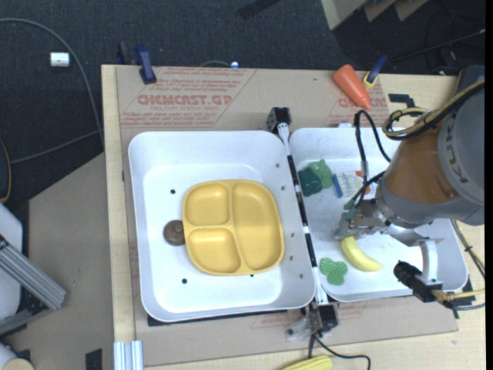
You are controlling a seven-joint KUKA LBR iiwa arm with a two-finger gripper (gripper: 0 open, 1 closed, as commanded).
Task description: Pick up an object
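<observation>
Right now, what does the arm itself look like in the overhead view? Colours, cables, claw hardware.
The arm is a bulky rounded grey body with a broad orange band above the wrist, then a grey wrist section below it. Black cables loop along its side, with a yellowish cable bundle near the top. The small grey metal claw looks compact and dull-finished; its finer details are too small to make out.

arm cut off at right edge, brown object partly hidden under yellow plate

Board print, far edge, red: "CHEMCAST GP", reads upside-right; smaller lines beneath illegible.
Board print, far right corner: red, too blurred to read.
</observation>
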